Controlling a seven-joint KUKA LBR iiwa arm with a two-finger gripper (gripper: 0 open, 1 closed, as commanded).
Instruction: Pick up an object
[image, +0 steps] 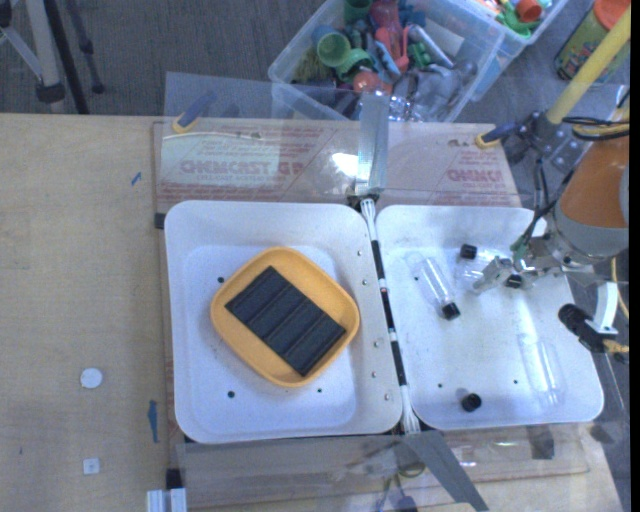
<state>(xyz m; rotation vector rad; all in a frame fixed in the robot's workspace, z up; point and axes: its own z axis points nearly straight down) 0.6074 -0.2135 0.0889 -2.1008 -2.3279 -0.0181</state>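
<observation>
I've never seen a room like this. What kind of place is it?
Probably a robot lab. A robot arm reaches over two white bins taped to a bench, one holding a yellow tray, and a clear tub of toys sits behind.

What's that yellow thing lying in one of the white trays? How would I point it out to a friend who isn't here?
Start with the two white bins side by side and take the left bin, away from the robot arm. Near its middle lies a yellow tray, squarish with rounded corners, turned at an angle. It carries a dark ribbed panel on top, unlike the small clear vials in the right bin.
</observation>
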